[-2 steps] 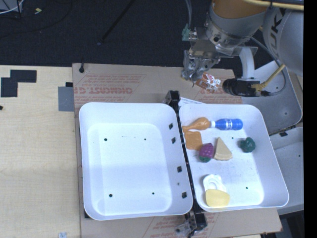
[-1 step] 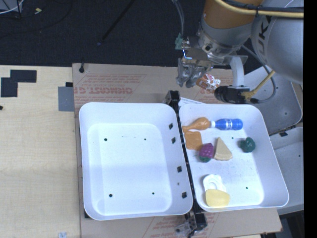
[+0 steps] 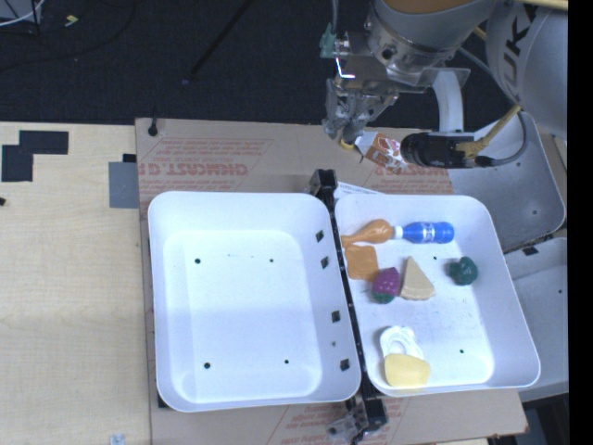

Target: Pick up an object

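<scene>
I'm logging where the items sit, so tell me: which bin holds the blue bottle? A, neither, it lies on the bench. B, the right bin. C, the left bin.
B: the blue bottle lies near the far wall of the right bin, beside an orange piece, across the divider from the left bin.

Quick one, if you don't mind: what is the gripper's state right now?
Gripper: raised above the bench behind the right bin; open or shut cannot be told. A small packet shows beside it; whether it is held is unclear.
</scene>
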Robot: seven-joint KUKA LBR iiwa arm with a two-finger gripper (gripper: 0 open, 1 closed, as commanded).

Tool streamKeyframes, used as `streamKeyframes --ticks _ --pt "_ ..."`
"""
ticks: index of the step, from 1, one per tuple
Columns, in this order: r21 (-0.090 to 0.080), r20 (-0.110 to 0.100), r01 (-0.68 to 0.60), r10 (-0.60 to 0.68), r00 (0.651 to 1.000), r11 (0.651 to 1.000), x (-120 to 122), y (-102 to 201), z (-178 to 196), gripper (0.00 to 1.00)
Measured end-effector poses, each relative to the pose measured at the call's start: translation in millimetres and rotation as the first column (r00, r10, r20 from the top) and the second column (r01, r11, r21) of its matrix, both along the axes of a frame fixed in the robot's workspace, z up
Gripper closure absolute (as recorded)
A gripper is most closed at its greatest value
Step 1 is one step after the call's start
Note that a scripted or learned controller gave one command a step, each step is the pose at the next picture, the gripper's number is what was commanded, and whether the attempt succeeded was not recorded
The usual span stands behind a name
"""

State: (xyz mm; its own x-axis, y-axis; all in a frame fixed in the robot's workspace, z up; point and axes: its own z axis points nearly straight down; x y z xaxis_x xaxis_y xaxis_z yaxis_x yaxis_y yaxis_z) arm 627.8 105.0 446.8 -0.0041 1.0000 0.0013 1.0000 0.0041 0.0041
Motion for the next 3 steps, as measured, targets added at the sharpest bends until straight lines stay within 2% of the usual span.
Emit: streamKeyframes --ticks 1,2,3 --pt "-0.004 -0.013 0.004 -0.004 1.0 1.0 16.0 -9.5 -54.9 1.0" --pt "0.0 -0.001 0.0 0.0 1.0 1.0 -9.5 25.1 12.2 1.0" --pt "-0.004 -0.011 0.005 -0.005 1.0 1.0 5.1 15.7 -23.4 1.0"
